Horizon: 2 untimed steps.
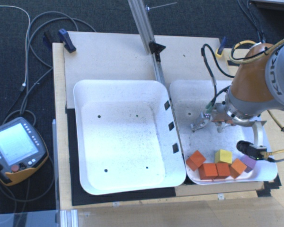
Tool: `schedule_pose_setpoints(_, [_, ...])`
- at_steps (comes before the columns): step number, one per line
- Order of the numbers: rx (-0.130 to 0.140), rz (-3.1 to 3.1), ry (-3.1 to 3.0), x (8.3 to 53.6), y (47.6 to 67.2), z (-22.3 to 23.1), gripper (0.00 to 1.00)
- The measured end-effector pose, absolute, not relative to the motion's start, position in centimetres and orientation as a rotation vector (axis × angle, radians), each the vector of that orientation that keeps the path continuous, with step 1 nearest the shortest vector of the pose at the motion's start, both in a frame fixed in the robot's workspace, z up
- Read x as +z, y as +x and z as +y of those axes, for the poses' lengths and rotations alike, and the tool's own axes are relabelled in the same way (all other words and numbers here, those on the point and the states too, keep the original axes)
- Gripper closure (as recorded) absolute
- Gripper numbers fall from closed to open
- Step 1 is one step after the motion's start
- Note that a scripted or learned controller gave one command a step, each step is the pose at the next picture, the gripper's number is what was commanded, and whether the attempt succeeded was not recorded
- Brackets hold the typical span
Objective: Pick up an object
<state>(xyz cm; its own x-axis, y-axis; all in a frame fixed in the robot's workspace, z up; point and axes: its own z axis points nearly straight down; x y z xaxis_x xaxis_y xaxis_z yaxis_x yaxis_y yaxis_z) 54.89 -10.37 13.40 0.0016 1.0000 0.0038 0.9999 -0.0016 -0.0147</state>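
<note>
My gripper (199, 125) hangs mid right bin (180, 93), grip state I cannot tell, blocks (217, 164) jammed along the near rim; I'd expect a miss or wall bump.

The end effector (201, 123) hangs over bare floor of the right shallow white bin (189, 96). Toward the counter's front edge, a row of small orange, yellow and purple blocks (221, 164) crowds that bin's near wall, blocking passage there.

The arm (258, 79) runs off the right edge and hides part of the right bin (189, 93).
</note>
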Motion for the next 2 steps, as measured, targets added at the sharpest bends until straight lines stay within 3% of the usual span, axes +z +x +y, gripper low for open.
schedule_pose_setpoints(1, [0.005, -2.216, -2.216, 9.7, 53.0, -8.8, 0.00])
schedule_pose_setpoints(2, [-0.004, -2.222, -2.222, 11.1, 53.3, -8.9, 1.00])
